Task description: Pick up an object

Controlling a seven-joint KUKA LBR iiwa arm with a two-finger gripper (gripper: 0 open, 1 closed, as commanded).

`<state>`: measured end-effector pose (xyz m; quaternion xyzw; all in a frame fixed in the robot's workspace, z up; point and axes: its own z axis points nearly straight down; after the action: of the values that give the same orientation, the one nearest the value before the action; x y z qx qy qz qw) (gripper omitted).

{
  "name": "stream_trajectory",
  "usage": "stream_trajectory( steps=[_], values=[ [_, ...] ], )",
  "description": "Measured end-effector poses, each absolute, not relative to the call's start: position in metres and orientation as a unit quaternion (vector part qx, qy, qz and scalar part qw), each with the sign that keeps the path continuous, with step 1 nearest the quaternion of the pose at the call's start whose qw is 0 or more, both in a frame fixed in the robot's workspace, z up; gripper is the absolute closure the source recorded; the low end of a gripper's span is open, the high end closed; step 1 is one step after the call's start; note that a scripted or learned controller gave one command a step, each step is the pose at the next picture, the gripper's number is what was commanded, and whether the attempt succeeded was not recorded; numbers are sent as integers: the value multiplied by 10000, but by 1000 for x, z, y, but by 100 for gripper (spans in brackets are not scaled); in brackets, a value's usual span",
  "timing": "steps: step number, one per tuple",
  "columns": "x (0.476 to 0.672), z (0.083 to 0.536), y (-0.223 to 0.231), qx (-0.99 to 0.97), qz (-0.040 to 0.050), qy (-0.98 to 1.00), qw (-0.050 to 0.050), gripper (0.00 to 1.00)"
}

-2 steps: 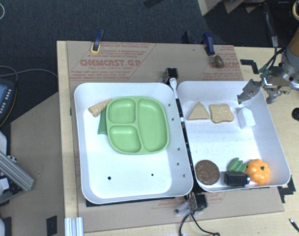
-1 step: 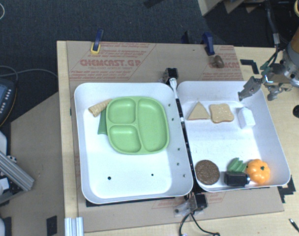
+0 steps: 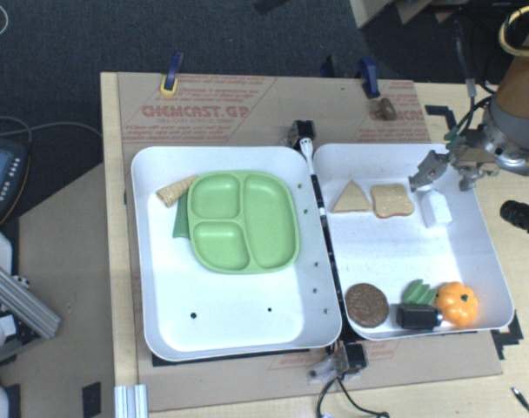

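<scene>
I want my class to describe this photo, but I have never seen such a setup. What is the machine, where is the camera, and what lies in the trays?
One camera looks down at a slant on a bench with two shallow white bins. A grey robot arm reaches in from the right; its end effector hovers over the right bin, with nothing visibly between its fingers. That bin holds a tan wedge, a bread-like slice, a brown disc, a green piece and an orange pumpkin toy. The left bin holds a green divided plate.
</scene>
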<state>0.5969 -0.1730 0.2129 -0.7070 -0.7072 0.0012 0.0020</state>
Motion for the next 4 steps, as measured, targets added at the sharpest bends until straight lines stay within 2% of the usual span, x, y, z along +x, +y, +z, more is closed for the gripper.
stream_trajectory(
  steps=[1,2,3,4],
  values=[
    [591,150,-169,-7070,18,-7072,37,0],
    [589,103,-166,-7065,-10,-7077,-8,0],
    [592,91,-165,-7065,-25,-7077,-6,0],
    [593,101,-166,-7068,-34,-7074,-49,100]
  ],
)
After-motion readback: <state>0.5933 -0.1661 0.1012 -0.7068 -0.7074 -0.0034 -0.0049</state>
